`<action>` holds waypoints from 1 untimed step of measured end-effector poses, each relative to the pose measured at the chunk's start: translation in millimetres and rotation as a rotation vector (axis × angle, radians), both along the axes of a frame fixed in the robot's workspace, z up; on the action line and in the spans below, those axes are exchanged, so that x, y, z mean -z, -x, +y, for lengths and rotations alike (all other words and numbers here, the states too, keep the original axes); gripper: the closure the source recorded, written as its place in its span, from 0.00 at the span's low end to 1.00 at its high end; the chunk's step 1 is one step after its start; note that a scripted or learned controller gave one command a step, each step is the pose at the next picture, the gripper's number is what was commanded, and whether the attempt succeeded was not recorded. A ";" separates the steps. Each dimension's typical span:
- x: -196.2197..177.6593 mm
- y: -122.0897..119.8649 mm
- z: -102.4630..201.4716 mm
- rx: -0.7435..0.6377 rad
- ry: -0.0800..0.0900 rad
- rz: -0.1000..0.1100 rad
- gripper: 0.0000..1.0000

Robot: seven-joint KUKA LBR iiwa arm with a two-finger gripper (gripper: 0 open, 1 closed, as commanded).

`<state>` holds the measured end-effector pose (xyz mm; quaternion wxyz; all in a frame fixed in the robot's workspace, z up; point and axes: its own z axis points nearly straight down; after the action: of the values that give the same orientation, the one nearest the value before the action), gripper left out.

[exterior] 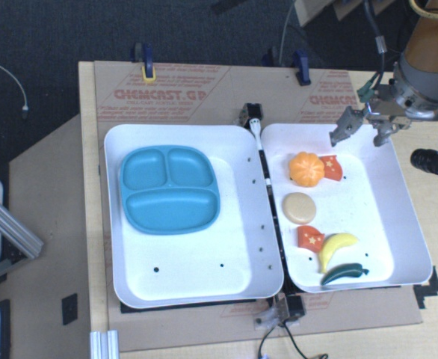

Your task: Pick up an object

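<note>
The right bin (pixel 398 200) holds several toy foods: an orange (pixel 306 168), a red piece (pixel 331 168) beside it, a beige round cookie (pixel 300 207), a red piece with a star (pixel 310 238), a yellow banana (pixel 337 247) and a dark green pepper (pixel 344 273). My gripper (pixel 364 130) hangs over the bin's back right corner, open, its two fingers spread with nothing between them. It is up and to the right of the orange, apart from it.
The left bin (pixel 234 260) holds a blue divided plate (pixel 170 188). Clamps (pixel 148 62) hold the cardboard base at the back. A black hinge strip (pixel 262 170) runs between the bins. Cables hang behind the bench.
</note>
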<state>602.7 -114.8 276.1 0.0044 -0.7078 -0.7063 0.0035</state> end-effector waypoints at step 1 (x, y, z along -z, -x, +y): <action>-6.3 -1.8 0.2 -0.002 0.001 -0.011 0.00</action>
<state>604.6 -114.6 282.4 -0.0001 -0.7070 -0.7072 0.0000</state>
